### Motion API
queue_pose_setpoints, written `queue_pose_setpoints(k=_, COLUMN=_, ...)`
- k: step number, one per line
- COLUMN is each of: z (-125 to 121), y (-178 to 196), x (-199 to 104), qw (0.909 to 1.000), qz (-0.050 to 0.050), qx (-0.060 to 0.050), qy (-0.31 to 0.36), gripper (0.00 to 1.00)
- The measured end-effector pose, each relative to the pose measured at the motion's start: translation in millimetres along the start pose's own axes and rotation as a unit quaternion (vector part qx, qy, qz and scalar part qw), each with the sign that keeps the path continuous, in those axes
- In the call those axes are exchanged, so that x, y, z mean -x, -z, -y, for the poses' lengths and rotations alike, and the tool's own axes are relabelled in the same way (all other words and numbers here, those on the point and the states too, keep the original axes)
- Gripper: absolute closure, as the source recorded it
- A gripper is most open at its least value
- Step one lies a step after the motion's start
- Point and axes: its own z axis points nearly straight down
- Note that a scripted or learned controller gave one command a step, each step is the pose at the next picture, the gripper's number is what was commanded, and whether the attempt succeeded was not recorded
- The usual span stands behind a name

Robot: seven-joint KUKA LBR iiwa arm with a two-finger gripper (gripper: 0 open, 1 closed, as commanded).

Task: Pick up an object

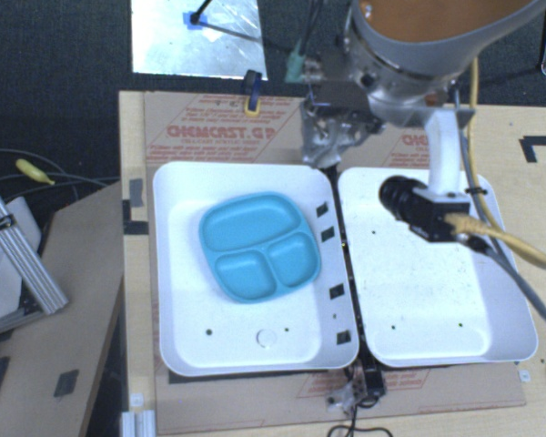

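Note:
A light blue plate (259, 247) with three compartments lies flat in the left white bin (187, 335), a little above that bin's middle. My gripper (326, 153) hangs at the far edge of the bins, over the seam between them, up and to the right of the plate and apart from it. The big grey wrist above hides most of it. A black cylinder (411, 204) on a white bracket, fixed to the arm, reaches over the right white bin (437, 335).
Both bins rest on a cardboard sheet (209, 130). A blue and yellow clamp (252, 92) stands at its far edge, with a shiny sheet (200, 21) behind. A yellow hose (514, 244) trails over the right bin. An aluminium frame (18, 253) stands at the left.

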Motion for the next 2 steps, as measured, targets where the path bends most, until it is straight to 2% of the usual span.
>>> queue_pose_setpoints(k=1, z=-37.4, y=3.5, x=116.6, qw=1.0000, qz=0.001, qx=0.002, qy=-0.005, gripper=1.00)
queue_pose_setpoints(k=2, z=2.5, y=-29.0, x=18.7, qw=1.0000, qz=-0.001, qx=-0.001, qy=0.008, gripper=1.00)
